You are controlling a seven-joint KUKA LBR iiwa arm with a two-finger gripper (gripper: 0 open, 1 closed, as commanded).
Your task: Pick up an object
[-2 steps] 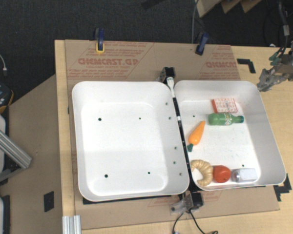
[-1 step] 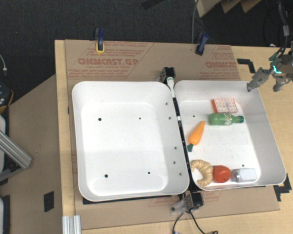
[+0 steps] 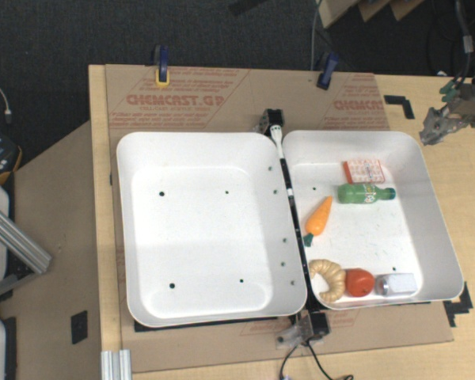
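The right bin holds several objects. A small red and white box lies toward its back, with a green bottle on its side just in front of it. An orange carrot lies near the bin's left wall. Along the front edge sit a tan pastry-shaped piece, a red round item and a pale silvery item. My gripper hangs at the view's right edge, outside the right bin's far right corner and well away from all the objects.
The left bin adjoins the right one along a black hinge strip. Both rest on a cardboard sheet held by clamps at the back. A metal rail slants in at the left.
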